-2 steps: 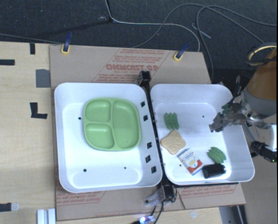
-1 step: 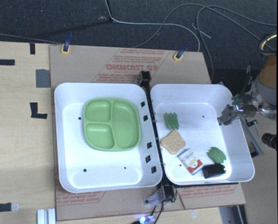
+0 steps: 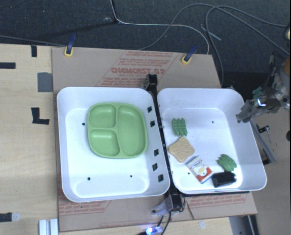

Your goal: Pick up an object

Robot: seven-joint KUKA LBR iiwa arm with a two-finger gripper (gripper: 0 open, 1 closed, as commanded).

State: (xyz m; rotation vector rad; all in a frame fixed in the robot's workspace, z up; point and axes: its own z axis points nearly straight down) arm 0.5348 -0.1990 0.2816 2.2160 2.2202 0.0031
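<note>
The right bin [image 3: 243,131] holds several small items. A ridged green piece [image 3: 179,127] lies near its left wall, with a tan slice of toast [image 3: 181,149] just below it. A small red and white packet [image 3: 199,169] sits beside a second green piece [image 3: 226,161] and a black object [image 3: 223,179] at the front right corner. My gripper [image 3: 248,110] hangs at the right bin's right rim, outside the items and well above and right of them. Nothing is seen in its grasp.
The left bin [image 3: 72,146] holds a light green divided plate [image 3: 117,130]. A black divider with clips [image 3: 157,131] runs between the bins. Both bins rest on a cardboard sheet [image 3: 135,70] on the wooden bench. Cables [image 3: 194,18] trail across the dark back area.
</note>
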